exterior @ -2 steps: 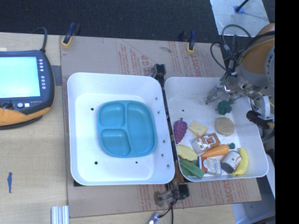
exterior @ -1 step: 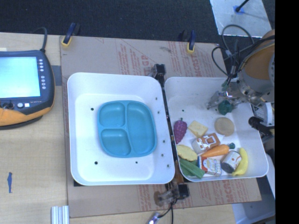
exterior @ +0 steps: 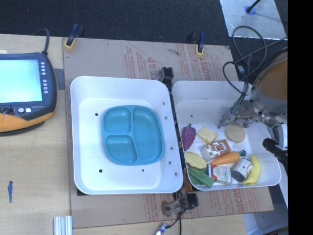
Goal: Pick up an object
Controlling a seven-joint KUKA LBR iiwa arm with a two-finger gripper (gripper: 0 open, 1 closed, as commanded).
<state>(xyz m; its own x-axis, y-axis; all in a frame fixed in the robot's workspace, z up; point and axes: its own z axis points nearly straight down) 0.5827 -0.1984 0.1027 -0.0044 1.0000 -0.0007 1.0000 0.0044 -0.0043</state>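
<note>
Watching the feed from my station: two white bins sit side by side on a cardboard sheet on the bench. The left bin (exterior: 83, 131) holds a blue divided plate (exterior: 132, 134), three compartments, lying flat near the bin's middle.

The right bin (exterior: 205, 92) holds all the loose items, crowded into its near half. From the divider side: a purple grape bunch (exterior: 188, 135), a pale yellow cheese wedge (exterior: 207, 134) just beside it, a round tan cookie (exterior: 235, 133) farther right. Below them lie a small brown-and-white carton (exterior: 215, 150), an orange carrot (exterior: 226, 158) lying across it, a yellow lumpy piece (exterior: 195, 160), and a green pod (exterior: 200, 176) at the near rim. A red-and-white packet (exterior: 222, 174), a small tin can (exterior: 241, 170) on its side and a banana (exterior: 253, 171) fill the near right corner, can and banana touching.

The arm comes in from the right; I see its grey body and orange band (exterior: 274, 80) over the bin's far right corner. The gripper (exterior: 240, 115) is low above the bin floor, just beyond the cookie, near it but I cannot say touching. Nothing visible is between the fingers. Whether the tool is wide or narrow, I cannot tell at this angle.

A teach pendant (exterior: 24, 89) rests on the bench at far left, screen lit.
</note>
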